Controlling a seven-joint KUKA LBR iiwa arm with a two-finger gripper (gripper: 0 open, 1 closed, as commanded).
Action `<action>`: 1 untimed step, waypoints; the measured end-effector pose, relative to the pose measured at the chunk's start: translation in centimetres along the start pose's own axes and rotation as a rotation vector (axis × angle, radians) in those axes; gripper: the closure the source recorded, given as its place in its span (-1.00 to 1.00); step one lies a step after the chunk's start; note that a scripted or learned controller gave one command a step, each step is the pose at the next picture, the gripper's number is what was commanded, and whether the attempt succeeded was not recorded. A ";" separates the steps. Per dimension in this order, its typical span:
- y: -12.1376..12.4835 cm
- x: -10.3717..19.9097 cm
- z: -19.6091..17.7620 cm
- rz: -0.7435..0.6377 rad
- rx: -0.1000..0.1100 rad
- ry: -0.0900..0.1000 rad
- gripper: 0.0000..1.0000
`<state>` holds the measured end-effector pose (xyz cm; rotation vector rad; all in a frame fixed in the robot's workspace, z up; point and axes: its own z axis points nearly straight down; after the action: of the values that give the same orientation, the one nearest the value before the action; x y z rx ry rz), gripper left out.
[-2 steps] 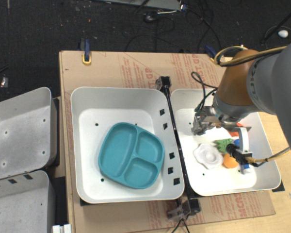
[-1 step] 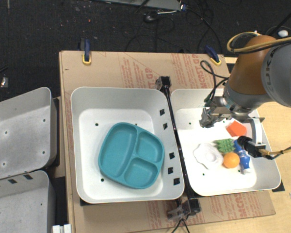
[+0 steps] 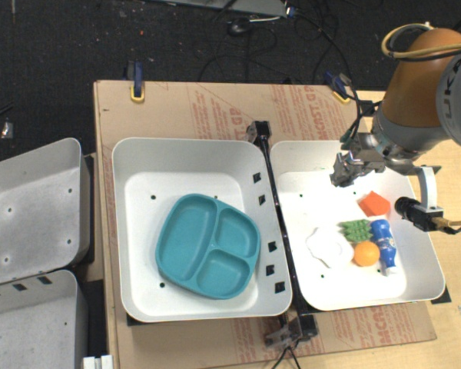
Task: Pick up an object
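The right bin [image 3: 307, 183] holds an orange block [image 3: 375, 204], a green leafy toy [image 3: 356, 228], a blue tube [image 3: 384, 244], an orange ball [image 3: 365, 254] and a white flat piece [image 3: 326, 247]. My gripper [image 3: 346, 172] hangs over the bin's upper part, up and to the left of the orange block, with nothing seen between its fingers. The left bin [image 3: 138, 167] bears a teal divided plate [image 3: 208, 245].
The bins sit side by side on a cardboard sheet [image 3: 192, 106], with a black divider [image 3: 270, 198] between them. White bin lids [image 3: 31, 198] lie off to the left. Clamps hold the board's far edge.
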<state>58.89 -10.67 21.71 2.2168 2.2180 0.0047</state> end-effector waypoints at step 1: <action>0.1 0.0 -2.4 -0.001 0.002 0.001 1.00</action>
<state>58.98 -10.69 24.15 2.2169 2.2210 0.0031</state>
